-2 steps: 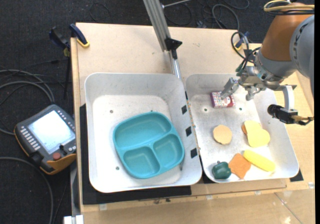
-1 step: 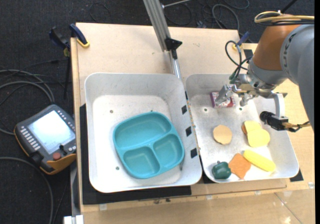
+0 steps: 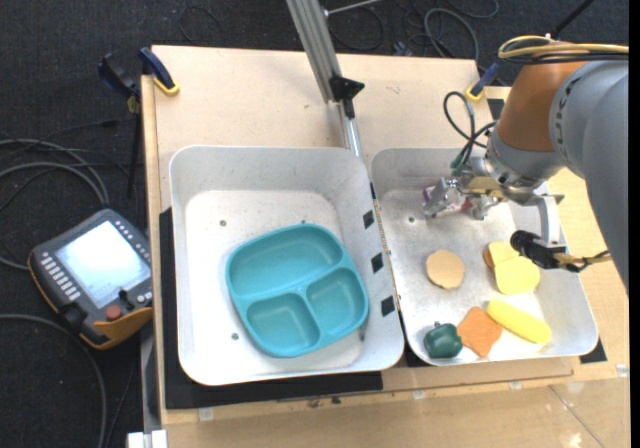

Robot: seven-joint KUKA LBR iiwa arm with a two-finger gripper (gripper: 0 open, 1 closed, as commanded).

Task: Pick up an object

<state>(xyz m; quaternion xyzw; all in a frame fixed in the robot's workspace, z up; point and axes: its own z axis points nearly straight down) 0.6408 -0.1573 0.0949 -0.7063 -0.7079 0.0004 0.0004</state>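
The wooden table (image 3: 260,96) carries 2 shallow white bins. The left bin (image 3: 200,186) holds a teal 3-compartment plastic tray (image 3: 295,288). Over the right bin's (image 3: 400,176) far side hangs the metal claw (image 3: 447,198); whether it is open or closed, I cannot tell. Nearer lie a tan round biscuit-shaped piece (image 3: 445,269) and a dark green pepper-shaped toy (image 3: 441,340).

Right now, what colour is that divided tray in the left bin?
The divided tray is turquoise blue, plain with no pattern, seen best in the camera view from above.

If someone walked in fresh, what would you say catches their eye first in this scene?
Likely the bright teal divided tray lying in the left bin. Next, the grey arm with its orange band reaching over the right bin, where yellow and orange play food clusters near the front.
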